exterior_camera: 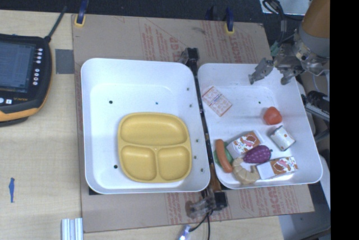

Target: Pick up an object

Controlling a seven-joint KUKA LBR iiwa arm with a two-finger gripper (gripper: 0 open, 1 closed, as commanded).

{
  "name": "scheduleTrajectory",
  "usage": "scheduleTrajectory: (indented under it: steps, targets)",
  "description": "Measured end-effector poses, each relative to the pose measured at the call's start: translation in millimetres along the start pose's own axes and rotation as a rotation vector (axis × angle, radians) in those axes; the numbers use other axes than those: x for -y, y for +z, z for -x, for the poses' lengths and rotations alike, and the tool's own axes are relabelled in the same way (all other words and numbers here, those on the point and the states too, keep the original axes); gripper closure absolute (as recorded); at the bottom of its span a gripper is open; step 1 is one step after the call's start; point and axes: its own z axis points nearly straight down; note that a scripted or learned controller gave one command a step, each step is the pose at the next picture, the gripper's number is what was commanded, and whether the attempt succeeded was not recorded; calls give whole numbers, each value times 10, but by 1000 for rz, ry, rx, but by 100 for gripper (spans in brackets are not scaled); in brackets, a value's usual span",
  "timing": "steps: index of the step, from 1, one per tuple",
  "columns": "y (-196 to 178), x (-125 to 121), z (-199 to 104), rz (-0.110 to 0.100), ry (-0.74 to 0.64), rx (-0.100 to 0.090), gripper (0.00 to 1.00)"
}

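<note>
My gripper [275,75] hangs over the far right corner of the right bin [247,77], its two fingers spread open with nothing between them. Nearer the camera in that bin lie a red tomato [272,115], a pink-and-white packet [216,101], a small white carton [281,137], a purple eggplant [257,154], two printed cartons [243,143] [280,166], an orange sausage-like piece [222,155] and a beige piece [244,172]. The tomato is the closest thing to the gripper, a little nearer the camera than it.
The left bin [112,82] holds a yellow divided plate [155,146]. An orange-edged control tablet [19,76] rests on the bench at far left. Blue clamps [82,12] [229,19] pin the cardboard sheet at the back edge.
</note>
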Motion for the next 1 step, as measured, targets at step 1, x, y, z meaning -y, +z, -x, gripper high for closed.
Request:
scheduleTrajectory:
  steps: [1]
  targets:
    - [924,287,450,-2,0,1,0]
